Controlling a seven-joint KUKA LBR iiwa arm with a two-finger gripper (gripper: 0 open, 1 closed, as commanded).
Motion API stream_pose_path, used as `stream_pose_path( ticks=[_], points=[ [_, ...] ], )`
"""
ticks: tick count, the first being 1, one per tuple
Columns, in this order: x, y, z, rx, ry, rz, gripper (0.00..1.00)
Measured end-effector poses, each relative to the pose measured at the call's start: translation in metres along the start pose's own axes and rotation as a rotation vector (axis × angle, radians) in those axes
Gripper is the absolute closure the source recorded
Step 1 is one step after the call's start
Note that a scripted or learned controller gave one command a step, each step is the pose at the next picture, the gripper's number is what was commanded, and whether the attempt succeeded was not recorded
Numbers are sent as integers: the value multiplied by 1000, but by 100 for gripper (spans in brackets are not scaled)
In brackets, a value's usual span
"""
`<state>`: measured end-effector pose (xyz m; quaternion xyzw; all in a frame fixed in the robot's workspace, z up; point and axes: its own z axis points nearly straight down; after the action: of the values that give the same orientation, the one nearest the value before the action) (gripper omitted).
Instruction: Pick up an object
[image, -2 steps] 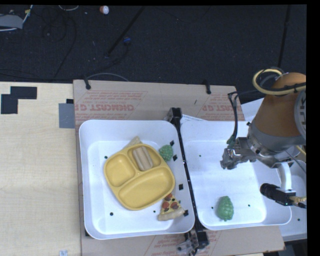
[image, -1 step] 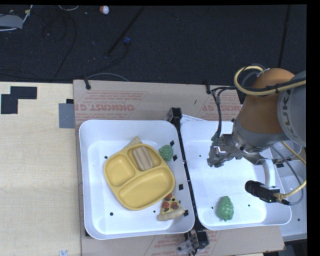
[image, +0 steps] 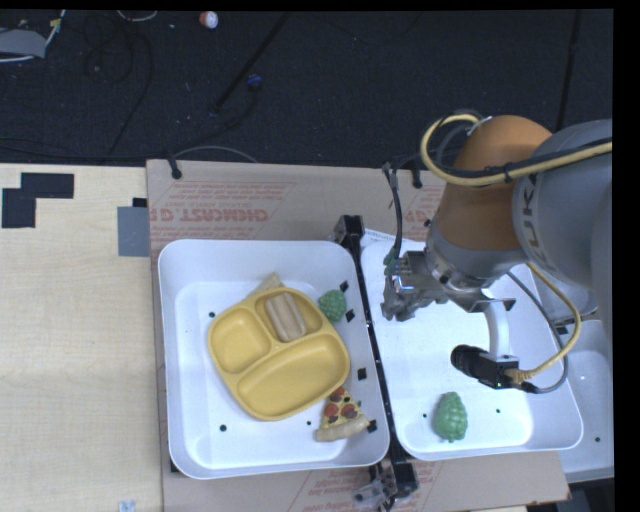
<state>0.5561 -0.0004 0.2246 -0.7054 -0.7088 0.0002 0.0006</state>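
My gripper (image: 400, 296) hangs over the upper left part of the right bin (image: 560, 430), close to the divider between the bins. Nothing shows between its jaws. A green bumpy toy vegetable (image: 450, 416) lies near the front of the right bin, well below the gripper. In the left bin (image: 190, 440) a yellow divided plate (image: 275, 380) holds a tan bread roll (image: 287, 316) in its upper compartment. A small green broccoli piece (image: 332, 304) sits at the plate's right edge. A pizza slice (image: 341, 417) lies at the plate's lower right.
The arm's grey and orange body (image: 500, 200) covers the upper part of the right bin. A black connector on a yellow cable (image: 482, 365) hangs from the arm above the bin floor. A cardboard sheet (image: 240, 200) lies under both bins.
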Motion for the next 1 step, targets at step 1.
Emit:
stream_pose_path(
  ticks=[1],
  points=[
    [46,2,6,3,0,2,100]
  ],
)
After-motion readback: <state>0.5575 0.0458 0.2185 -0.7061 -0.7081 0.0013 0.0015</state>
